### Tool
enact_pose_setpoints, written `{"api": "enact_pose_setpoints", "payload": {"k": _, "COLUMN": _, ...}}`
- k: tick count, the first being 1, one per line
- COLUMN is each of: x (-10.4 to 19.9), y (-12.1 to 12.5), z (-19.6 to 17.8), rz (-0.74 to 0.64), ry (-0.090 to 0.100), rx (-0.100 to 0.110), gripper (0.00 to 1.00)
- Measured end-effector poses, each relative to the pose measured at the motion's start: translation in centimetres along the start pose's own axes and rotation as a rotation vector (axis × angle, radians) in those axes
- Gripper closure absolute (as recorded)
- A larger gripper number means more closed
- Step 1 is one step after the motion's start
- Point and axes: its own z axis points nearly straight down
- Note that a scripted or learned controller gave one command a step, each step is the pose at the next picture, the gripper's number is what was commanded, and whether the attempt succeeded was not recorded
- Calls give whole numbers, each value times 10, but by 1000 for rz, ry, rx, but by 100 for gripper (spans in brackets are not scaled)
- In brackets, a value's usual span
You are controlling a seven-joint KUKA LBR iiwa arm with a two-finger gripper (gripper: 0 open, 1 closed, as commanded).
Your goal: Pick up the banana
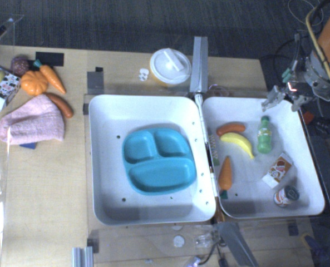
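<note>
- The two-finger gripper point(284, 96) is seen at the upper right, above the far rim of the right shallow white bin point(315, 166).
- The metal fingers point(273, 99) are seen spread apart; nothing is held between them and nothing is touched by them.
- The curved yellow plastic banana point(238, 144) is found lying flat in the right bin, in its left half, well apart from the gripper.
- An orange-red toy sausage point(231, 128) is located just above the banana, close beside it.
- A small green plastic bottle point(264, 136) is placed just to the right of the banana.
- An orange toy carrot point(225, 173) is placed below the banana, near the bin's left wall.
- A small white and brown carton point(278, 171) and a round can point(286, 196) are located toward the bin's lower right corner.
- A blue three-compartment plastic tray point(159, 160) is held in the left white bin point(106, 149).
- A white round lidded container point(170, 66) is set on the wooden counter point(42, 193) behind the bins.
- A pink knitted cloth point(31, 121), a small orange pumpkin point(33, 83) and other toy food are gathered at the counter's left side.
</note>
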Motion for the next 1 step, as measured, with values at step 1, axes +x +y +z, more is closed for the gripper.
{"api": "enact_pose_setpoints", "payload": {"k": 1, "x": 20, "y": 14, "z": 124, "rz": -248, "ry": 0, "rx": -2, "gripper": 0}}
